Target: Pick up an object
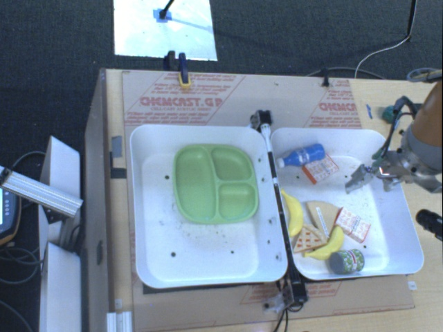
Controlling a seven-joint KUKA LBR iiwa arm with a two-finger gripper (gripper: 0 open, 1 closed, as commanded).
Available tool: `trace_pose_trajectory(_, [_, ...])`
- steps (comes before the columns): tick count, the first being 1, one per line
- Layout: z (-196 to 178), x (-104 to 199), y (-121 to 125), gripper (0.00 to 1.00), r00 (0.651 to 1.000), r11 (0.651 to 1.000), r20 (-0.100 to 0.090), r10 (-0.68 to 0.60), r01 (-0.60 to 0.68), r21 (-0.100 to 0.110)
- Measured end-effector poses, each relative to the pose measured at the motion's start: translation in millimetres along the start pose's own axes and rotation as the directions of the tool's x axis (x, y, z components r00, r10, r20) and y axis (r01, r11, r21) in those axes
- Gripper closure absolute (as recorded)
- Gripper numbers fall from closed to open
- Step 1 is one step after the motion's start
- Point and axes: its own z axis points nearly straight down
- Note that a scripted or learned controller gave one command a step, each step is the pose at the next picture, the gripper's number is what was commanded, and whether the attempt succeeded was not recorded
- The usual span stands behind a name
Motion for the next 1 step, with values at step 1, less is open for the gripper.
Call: trace_pose_trajectory(1, [61.3,50.5,32.6,0.00,1.000,1.000,-0.002,-0.001,0.001,0.002])
